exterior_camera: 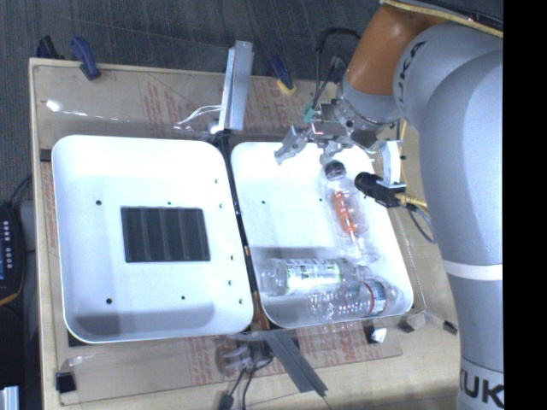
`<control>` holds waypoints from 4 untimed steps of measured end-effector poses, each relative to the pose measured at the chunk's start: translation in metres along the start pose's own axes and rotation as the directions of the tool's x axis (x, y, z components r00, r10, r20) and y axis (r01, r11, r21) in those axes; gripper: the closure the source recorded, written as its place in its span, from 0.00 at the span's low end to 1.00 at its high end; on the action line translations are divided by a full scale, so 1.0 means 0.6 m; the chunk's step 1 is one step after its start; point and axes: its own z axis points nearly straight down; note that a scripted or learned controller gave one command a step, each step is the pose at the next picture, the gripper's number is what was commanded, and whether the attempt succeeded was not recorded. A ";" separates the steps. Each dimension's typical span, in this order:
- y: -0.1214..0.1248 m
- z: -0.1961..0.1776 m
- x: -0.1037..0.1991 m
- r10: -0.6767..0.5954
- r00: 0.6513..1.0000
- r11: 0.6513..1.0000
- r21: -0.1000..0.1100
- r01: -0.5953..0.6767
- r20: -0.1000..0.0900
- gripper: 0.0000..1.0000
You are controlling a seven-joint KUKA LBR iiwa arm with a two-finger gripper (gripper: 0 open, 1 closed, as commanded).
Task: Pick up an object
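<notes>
My gripper [308, 149] hangs over the far edge of the right bin [256, 186], below the orange band of the arm. Its fingers stand spread apart, open, with nothing between them. Just to its right and nearer lies a clear plastic bottle with an orange label [347, 212], its cap pointing toward the gripper. Two more clear bottles lie along the bin's near wall: one with a green-white label [301, 276] and one with a dark label [359, 299]. A dark grey ribbed rectangular block [165, 234] lies flat in the middle of the left bin [77, 169].
A metal post [237, 84] rises at the back between the two bins. Blue clamps [84, 56] hold the board's far edge. A black cable plug [379, 188] juts out by the right bin's right wall. The grey arm covers the right side.
</notes>
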 end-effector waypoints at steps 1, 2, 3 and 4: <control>0.001 -0.017 0.003 -0.007 1.000 1.000 0.002 0.007 0.000 1.00; 0.001 -0.017 0.003 -0.007 1.000 1.000 0.002 0.007 0.000 0.00; -0.101 0.030 -0.100 -0.076 0.997 0.997 -0.001 0.076 0.000 0.00; -0.060 0.069 -0.103 -0.110 0.994 0.994 -0.004 0.110 0.001 0.00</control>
